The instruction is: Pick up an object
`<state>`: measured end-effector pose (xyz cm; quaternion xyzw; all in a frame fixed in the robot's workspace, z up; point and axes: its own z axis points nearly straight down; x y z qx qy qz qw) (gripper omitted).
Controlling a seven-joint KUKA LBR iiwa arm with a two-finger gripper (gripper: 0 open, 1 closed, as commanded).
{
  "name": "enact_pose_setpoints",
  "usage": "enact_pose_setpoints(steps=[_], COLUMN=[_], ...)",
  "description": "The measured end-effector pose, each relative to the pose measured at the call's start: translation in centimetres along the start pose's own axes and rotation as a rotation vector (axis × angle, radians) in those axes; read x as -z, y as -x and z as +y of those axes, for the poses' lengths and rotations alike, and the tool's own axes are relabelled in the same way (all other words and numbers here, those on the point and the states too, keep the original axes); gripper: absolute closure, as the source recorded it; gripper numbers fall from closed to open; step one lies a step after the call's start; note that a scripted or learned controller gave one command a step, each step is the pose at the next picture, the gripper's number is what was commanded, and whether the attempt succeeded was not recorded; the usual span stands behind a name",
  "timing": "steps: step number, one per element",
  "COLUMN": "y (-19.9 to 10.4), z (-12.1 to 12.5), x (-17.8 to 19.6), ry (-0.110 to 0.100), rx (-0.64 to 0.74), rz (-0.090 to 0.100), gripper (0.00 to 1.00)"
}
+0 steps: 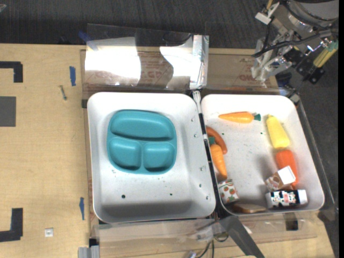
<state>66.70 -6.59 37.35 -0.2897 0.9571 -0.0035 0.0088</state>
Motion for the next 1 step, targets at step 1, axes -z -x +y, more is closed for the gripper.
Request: enact_pose_setpoints(steps=[1], y=[-0.58], z=[3.38], x=[-15.87], ry=[0.019], rx=[0.067], rz=[0.015], gripper=[1.0])
